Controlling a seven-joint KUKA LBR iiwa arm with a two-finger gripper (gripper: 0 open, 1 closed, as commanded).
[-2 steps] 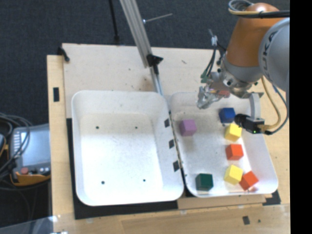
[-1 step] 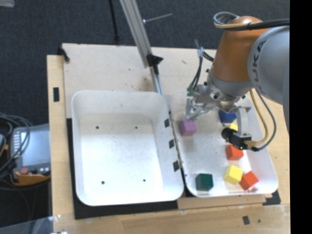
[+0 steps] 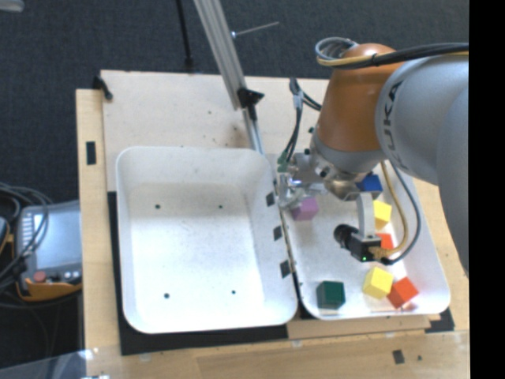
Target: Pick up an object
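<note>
My gripper (image 3: 295, 197) hangs low over the near-left part of the right bin (image 3: 426, 302), close to the wall between the two bins. A pink block (image 3: 304, 208) lies right under its tip, touching or nearly so; whether it sits between the fingers is hidden. Other blocks lie in the same bin: a dark green one (image 3: 331, 294) at the front, a yellow one (image 3: 378, 282) and an orange-red one (image 3: 403, 291) front right, a yellow one (image 3: 382, 212) and a blue one (image 3: 368, 183) further back by the wrist.
The left bin (image 3: 189, 235) stands beside the right one. A slanted aluminium rail (image 3: 225, 54) rises behind the bins. A black cable plug with a green light (image 3: 353, 242) hangs over the right bin. A grey control box (image 3: 47, 243) sits off the bench at left.
</note>
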